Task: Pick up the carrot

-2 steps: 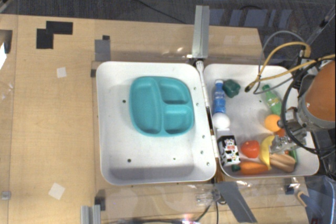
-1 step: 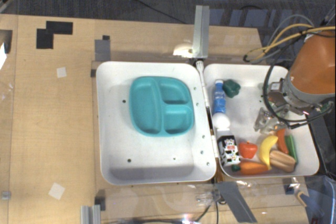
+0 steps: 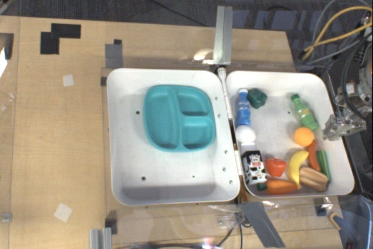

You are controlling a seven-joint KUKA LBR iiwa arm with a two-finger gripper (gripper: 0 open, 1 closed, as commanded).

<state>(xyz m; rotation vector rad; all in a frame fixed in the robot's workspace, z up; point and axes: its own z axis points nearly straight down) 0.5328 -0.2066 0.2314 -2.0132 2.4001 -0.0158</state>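
The carrot is orange with a dark green end. It lies flat along the front wall of the right bin, between a cow-patterned carton and a bread roll. My gripper hangs over the right rim of that bin, beside the orange, well back and to the right of the carrot. Nothing shows in its grip.
The right bin also holds a blue bottle, a dark green item, a green bottle, a banana, a red pepper and a cucumber. The left bin bears a teal divided plate. Cables hang at the right.
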